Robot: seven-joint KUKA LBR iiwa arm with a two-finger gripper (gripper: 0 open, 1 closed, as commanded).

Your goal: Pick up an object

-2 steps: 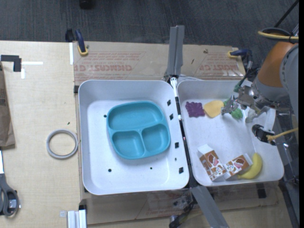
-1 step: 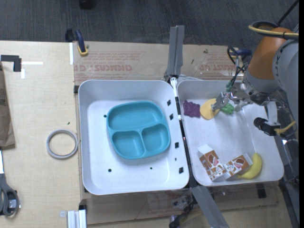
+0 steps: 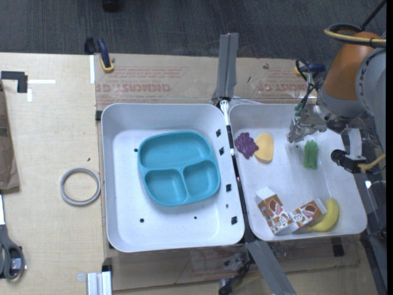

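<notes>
Right bin (image 3: 350, 223): 1 banana (image 3: 327, 216), 2 cartons (image 3: 272, 211), 1 green item (image 3: 311, 154), 1 purple grapes (image 3: 245, 144), 1 yellow piece (image 3: 264, 147). Left bin (image 3: 116, 183): 1 blue tray (image 3: 178, 168). Gripper (image 3: 299, 131) above right bin's far end, holds nothing; opening can't tell.

A robotics lab: 2 white bins (image 3: 110, 183) on a taped workbench (image 3: 49, 134).

Scissors (image 3: 11, 258) cut off by left edge; brown paper bag (image 3: 7, 141) likewise. Banana (image 3: 326, 217) partly hidden behind small carton (image 3: 308, 214). Print on both cartons too small to read
</notes>
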